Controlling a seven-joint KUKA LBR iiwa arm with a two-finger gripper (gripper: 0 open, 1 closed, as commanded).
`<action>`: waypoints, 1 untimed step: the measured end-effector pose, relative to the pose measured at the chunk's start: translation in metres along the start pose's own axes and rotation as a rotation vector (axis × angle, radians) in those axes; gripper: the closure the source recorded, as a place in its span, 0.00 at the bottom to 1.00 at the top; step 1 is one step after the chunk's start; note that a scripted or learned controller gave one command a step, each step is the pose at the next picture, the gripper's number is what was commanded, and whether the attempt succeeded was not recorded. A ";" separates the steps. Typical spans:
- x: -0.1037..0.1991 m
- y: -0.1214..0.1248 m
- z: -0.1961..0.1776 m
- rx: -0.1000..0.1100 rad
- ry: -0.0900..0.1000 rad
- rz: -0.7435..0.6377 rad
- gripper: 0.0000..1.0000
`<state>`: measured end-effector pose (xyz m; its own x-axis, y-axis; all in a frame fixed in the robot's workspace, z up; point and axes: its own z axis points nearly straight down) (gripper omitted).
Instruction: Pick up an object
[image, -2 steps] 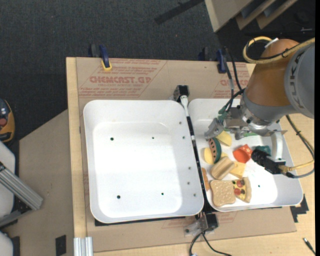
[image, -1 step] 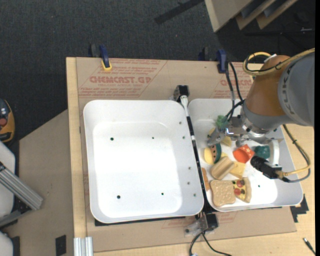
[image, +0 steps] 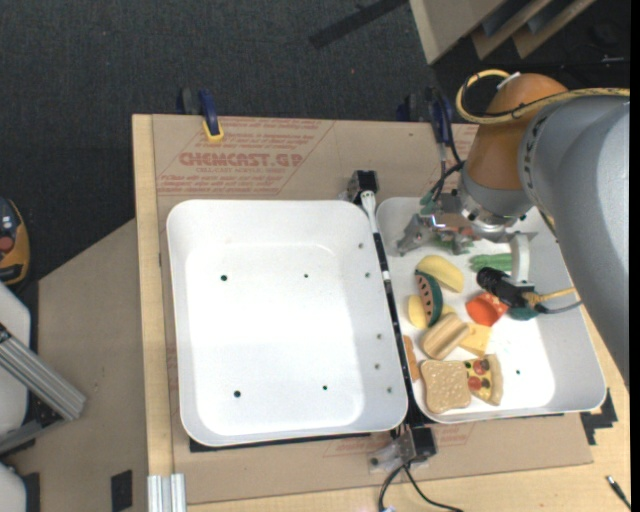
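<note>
The gripper (image: 440, 228) is seen low over the right bin's (image: 560, 395) far end, above a banana (image: 441, 270); bread (image: 445, 386), pizza (image: 484, 378) and tomato (image: 485, 309) are clustered nearby.

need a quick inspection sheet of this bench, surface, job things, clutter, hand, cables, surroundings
surface: brown board printed with red lettering, bearing a left white bin and a right white bin side by side.
job's things: toy foods in the right bin: banana, watermelon slice, hot dog bun, toast slice, pizza slice, red piece.
clutter: nothing seen beyond the black dots on the left bin's floor.
hand: hand over the far end of the right bin; open or shut cannot be told.
cables: yellow cable looped above the orange band; black cable at the near edge.
surroundings: dark floor; blue clamps at the far edge.
</note>
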<state>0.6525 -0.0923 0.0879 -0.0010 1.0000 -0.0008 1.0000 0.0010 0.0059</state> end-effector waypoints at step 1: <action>-0.079 0.015 0.002 0.000 -0.002 0.002 0.00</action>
<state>0.6675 -0.1715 0.0856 0.0014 1.0000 -0.0027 1.0000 -0.0014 0.0055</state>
